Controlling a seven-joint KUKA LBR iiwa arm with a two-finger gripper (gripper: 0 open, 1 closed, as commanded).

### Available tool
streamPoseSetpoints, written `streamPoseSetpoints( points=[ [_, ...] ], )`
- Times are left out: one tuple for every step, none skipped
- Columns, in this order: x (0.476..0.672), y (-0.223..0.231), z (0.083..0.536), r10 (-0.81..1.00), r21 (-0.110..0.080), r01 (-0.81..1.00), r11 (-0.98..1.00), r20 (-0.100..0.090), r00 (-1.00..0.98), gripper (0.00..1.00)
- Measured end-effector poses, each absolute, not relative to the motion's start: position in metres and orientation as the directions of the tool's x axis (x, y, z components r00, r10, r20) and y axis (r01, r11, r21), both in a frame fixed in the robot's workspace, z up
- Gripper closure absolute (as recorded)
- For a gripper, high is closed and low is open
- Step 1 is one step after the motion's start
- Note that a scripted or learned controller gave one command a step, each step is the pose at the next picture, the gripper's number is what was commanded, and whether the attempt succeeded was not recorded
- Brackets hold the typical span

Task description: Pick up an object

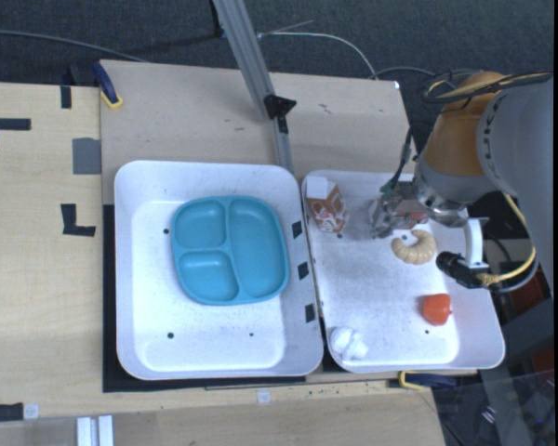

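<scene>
My two-finger gripper [392, 214] hangs low over the upper part of the right-hand shallow white bin [381, 337], in the right of the frame, and from this slanted view I cannot tell whether it is released or clenched; nothing visible sits in its grasp. Just beside it, toward the lower right, lies a pale tan curled croissant-shaped piece [415, 246], close enough that I cannot say whether they touch. To the gripper's left, near the bin's upper left corner, stands a small red-and-white carton [327, 208]. A small red rounded object [436, 308] rests further down toward the bin's right side, and a small white crumpled lump [351, 344] lies in the lower left corner. The left-hand white bin [144, 328] carries a turquoise plastic divided plate [230, 249]. By my reading the pick is not yet made: every object appears to rest on a bin floor. I have reached a spot near the tan piece, and the closing and lifting are all left to do.
</scene>
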State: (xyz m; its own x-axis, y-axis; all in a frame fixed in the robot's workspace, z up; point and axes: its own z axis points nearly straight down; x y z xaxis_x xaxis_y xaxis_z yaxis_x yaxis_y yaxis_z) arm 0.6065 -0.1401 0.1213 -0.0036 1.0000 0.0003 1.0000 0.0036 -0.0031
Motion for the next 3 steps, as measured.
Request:
streamPoseSetpoints(
  points=[
    [0.61,-0.138,0.185,1.0,0.005,1.0,0.002,-0.001,-0.002,1.0],
    [0.611,-0.138,0.204,1.0,0.001,1.0,0.001,0.0,-0.001,1.0],
    [0.624,-0.076,0.202,1.0,-0.001,1.0,0.007,0.002,-0.007,1.0]
  ],
)
